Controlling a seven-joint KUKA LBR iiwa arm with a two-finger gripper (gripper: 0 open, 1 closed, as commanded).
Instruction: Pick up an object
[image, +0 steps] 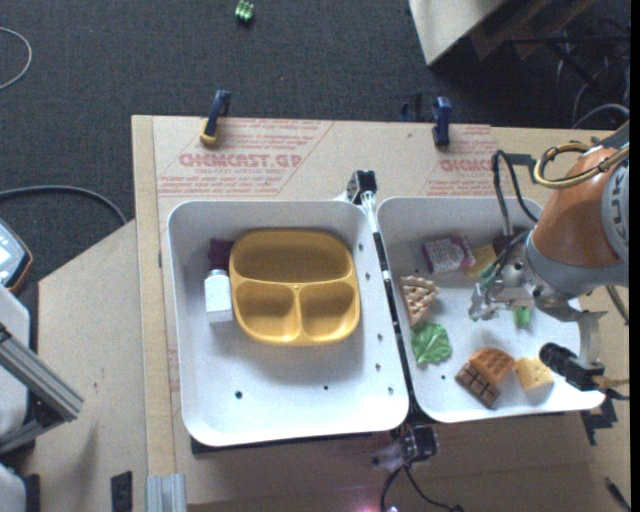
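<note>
The gripper (487, 303) is hovering low in the right bin (440, 405), its jaw state impossible to tell, amid a ridged waffle (486, 376), leafy lettuce (432, 343), cheese wedge (533, 374) and pink packet (447, 253). A yellow 3-compartment tray (294, 286) is sitting in the left bin (190, 330).

I can see two clamps, yellow (212, 118) and blue (441, 120), on the bench's (150, 300) far edge, plus cables (60, 195) on the dark floor (120, 60).
</note>
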